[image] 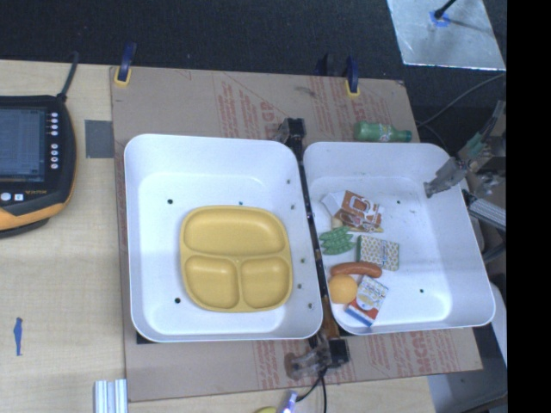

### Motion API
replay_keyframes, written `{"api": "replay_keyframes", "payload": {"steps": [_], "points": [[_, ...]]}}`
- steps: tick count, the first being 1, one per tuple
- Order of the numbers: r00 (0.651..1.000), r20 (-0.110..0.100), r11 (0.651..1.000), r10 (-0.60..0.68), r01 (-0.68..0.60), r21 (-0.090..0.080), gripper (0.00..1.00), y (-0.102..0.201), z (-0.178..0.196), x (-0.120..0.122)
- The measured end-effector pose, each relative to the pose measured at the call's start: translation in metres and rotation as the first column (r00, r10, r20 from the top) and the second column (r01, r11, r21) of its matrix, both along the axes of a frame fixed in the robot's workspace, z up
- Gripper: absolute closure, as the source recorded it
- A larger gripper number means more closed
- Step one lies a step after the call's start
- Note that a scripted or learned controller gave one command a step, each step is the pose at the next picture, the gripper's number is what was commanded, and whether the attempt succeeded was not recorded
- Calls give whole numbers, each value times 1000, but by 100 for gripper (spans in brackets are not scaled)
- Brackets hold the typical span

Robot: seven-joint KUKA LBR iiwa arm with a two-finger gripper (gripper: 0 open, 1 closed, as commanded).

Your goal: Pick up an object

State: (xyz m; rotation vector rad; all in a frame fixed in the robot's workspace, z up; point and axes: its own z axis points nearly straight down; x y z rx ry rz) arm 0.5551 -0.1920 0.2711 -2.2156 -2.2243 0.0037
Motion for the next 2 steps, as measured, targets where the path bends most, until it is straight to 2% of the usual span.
{"api": "replay_keyframes", "payload": {"steps": [1, 2], "points": [[1000, -2, 1000, 1, -1, 0, 0, 30, -70, 101], [1000, 20, 1000, -2, 2, -3, 0, 62, -147, 55]]}}
